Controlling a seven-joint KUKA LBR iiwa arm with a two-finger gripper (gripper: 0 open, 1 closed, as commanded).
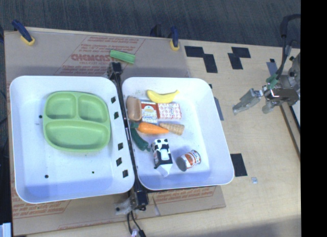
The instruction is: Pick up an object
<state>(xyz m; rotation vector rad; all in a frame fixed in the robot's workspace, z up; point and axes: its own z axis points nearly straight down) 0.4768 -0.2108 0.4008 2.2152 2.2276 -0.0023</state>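
Gripper (251,103) is hanging over the bare worktop (255,144), right of both bins, well apart from them; jaws spread, grasping nothing. Right bin (217,128) is holding a banana (162,96), carrot (152,128), hot dog (134,108), can (188,160) and cow-patterned carton (162,154). Left bin (20,128) is carrying a green divided plate (76,121).

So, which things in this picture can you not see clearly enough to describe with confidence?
- Gripper, camera view: small and blurred, so its finger state is unclear.
- Arm: cut off by the right edge.
- Red-and-white packet: print too small to read.
- Green item under the carrot: partly covered, identity unclear.
- Can: label too small to read.
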